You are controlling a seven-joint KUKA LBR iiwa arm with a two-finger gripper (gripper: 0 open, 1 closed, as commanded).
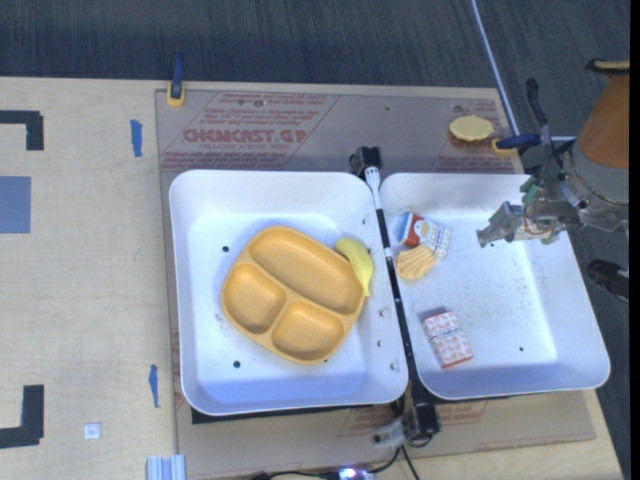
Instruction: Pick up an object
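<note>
Gripper (497, 230) hung over the right bin (560, 368), finger state not discernible, well apart from the small red-patterned box (447, 336) lying flat mid-bin; judged light, stiff, best pinched across its narrow sides.

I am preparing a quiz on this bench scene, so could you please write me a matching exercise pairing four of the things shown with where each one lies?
Things:
1. yellow divided tray
2. banana
3. small red-and-white box
4. round tan disc

Places:
A. on the brown board behind the right bin
B. low in the right bin, near the divider
C. middle of the left bin
D. left bin, against the tray's right edge, near the divider

Pairs: 1-C, 2-D, 3-B, 4-A
</note>
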